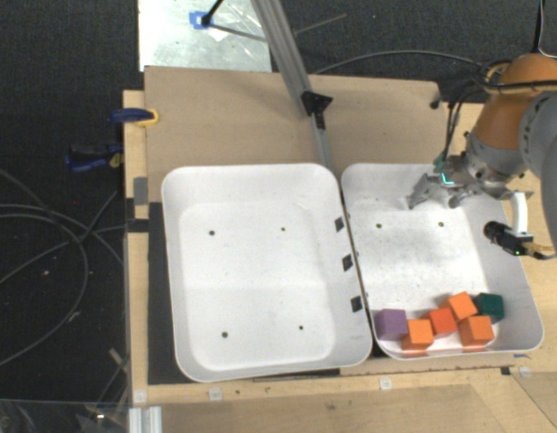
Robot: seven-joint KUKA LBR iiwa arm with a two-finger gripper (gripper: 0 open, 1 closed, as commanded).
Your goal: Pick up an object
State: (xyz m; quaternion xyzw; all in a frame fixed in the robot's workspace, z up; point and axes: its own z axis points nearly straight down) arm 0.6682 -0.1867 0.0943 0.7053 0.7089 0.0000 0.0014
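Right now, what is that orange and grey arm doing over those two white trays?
The robot arm is meant to pick up an object. Its gripper hangs open over the far end of the right bin, with nothing between its fingers. The blocks lie bunched at that bin's near edge: a purple block, four orange blocks and a dark green block. The left bin sits beside it.
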